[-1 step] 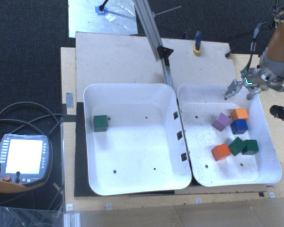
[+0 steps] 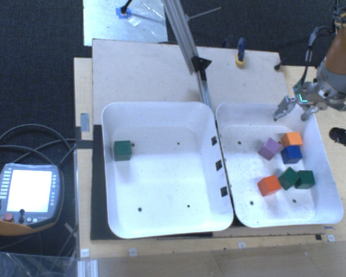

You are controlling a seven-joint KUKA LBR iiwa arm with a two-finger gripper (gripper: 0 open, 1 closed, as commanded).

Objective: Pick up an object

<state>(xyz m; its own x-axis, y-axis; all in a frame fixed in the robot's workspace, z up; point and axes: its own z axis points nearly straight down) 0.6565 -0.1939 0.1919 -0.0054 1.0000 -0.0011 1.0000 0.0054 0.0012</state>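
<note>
White left bin (image 2: pixel 161 224) with green cube (image 2: pixel 122 150), right bin (image 2: pixel 328 206) with six cubes

blocks (image 2: pixel 285 163) crowded; left bin (image 2: pixel 161 212) open

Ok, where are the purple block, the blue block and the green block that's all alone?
purple block (image 2: pixel 270 148), camera view, top face
blue block (image 2: pixel 291 154), camera view, top face
lone green block (image 2: pixel 122 150), camera view, top face
</note>
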